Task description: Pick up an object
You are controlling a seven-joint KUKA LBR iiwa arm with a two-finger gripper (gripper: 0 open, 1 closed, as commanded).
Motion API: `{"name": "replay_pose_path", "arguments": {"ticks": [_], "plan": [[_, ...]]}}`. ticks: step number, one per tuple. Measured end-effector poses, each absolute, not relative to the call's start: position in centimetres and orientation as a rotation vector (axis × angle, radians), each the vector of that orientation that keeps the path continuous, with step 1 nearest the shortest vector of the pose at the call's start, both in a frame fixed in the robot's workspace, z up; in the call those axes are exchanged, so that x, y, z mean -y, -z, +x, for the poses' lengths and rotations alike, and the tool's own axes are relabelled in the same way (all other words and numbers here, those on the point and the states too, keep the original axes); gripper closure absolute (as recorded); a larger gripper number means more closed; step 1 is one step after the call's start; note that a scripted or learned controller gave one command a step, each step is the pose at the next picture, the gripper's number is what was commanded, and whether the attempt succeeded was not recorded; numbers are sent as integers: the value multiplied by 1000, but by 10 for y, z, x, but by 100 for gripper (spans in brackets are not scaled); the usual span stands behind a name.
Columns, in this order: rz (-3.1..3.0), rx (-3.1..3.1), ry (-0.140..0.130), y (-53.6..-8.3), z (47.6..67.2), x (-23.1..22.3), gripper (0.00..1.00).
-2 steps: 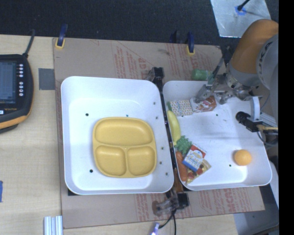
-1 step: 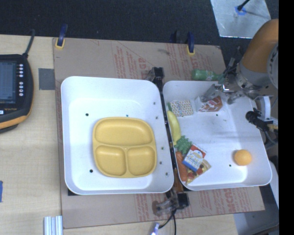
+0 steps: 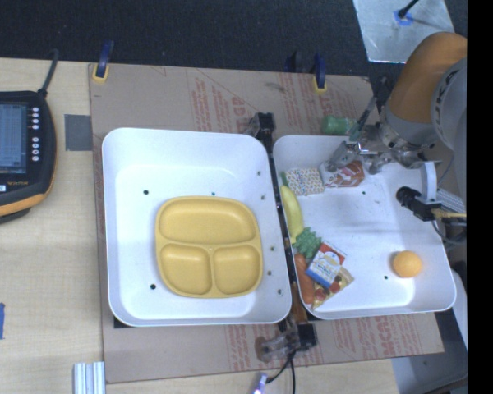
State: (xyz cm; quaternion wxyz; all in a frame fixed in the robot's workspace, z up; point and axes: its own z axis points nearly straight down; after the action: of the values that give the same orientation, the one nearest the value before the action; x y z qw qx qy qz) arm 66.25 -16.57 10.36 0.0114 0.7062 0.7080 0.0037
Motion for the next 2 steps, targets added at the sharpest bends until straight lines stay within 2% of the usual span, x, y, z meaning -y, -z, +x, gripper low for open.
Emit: {"name": "replay_pose_path", "arguments": {"ticks": [1, 2], "plan": [[2207, -2220, -22, -103, 664, 195, 0], [2197, -2199, -7, -107, 663, 196, 100]]}}
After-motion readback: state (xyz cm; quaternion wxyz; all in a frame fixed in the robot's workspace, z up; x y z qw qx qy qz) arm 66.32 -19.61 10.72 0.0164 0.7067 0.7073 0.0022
